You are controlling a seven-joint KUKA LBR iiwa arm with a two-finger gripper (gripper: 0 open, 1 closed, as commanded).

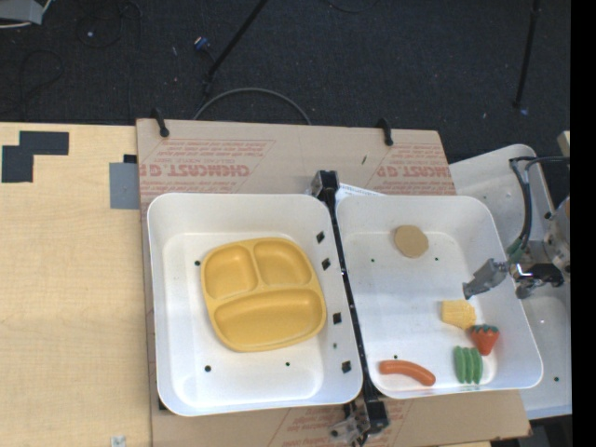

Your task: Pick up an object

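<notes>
The right bin (410,214) holds several toy foods. A round tan cookie (411,241) lies near the back, and a yellow corn piece (457,314) sits at the right. A red strawberry (483,339) and a green pea pod (468,364) lie near the front right. An orange-red sausage (407,372) rests along the front wall. My gripper (486,277) comes in low over the bin's right side, just above and right of the corn piece. Nothing shows between its fingers.
The left bin (172,250) carries a yellow divided plate (264,292). A black divider (337,287) with clips runs between the two bins. Cardboard (279,161) lies under both bins, and a wooden benchtop (65,296) spreads to the left.
</notes>
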